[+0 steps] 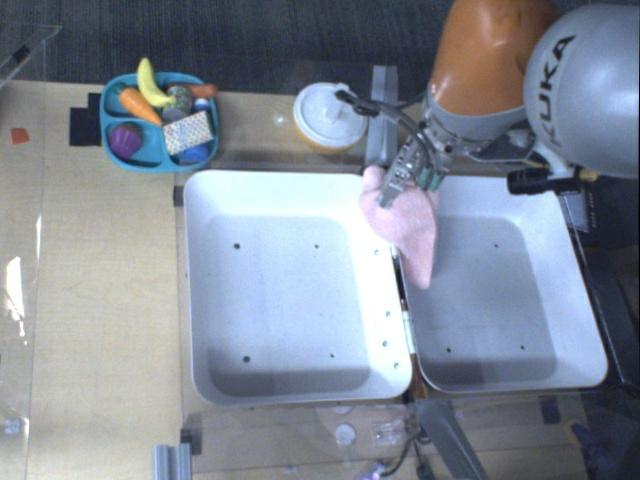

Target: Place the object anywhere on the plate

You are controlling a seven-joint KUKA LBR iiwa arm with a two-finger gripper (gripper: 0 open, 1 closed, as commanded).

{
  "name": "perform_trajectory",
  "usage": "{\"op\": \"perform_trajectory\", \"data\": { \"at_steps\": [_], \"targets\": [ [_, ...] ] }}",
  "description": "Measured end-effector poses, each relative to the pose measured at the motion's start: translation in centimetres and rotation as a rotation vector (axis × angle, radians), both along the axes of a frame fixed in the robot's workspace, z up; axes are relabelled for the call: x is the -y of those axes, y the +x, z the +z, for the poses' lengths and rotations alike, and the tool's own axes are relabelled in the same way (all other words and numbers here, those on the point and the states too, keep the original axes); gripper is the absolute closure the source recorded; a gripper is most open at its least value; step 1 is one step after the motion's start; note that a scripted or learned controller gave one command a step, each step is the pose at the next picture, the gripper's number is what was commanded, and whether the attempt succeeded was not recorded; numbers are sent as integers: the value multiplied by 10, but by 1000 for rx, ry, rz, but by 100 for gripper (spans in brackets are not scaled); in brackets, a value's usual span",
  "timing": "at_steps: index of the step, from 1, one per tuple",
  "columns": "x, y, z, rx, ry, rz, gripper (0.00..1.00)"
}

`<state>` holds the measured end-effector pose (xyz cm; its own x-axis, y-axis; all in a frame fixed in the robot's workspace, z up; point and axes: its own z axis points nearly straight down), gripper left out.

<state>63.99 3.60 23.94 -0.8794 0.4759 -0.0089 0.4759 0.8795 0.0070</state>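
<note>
Pale wood table (pixel 90 298) carries two smooth, shallow white bins, the left bin (pixel 290 373) and right bin (pixel 540 363) touching along a shared rim. Above that rim the tool (pixel 405 180) pinches the top of a soft, limp pink cloth (pixel 408 226), which hangs in a rumpled teardrop, hiding the fingertips. Behind sit a round yellow-rimmed plate (pixel 325 116) and a blue compartment tray (pixel 160 120) of small toy foods, hard to identify beyond a banana and a carrot.

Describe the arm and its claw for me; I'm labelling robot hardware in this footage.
The arm is glossy grey with rounded casings, black KUKA lettering and a bulbous orange band above the wrist. The claw is a small dark metal assembly with thin cables.
</note>
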Motion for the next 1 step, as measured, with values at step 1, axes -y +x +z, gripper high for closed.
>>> {"op": "perform_trajectory", "data": {
  "at_steps": [1],
  "targets": [
    [-44, -15, 3, 3, -3, 399, 100]
  ]
}}
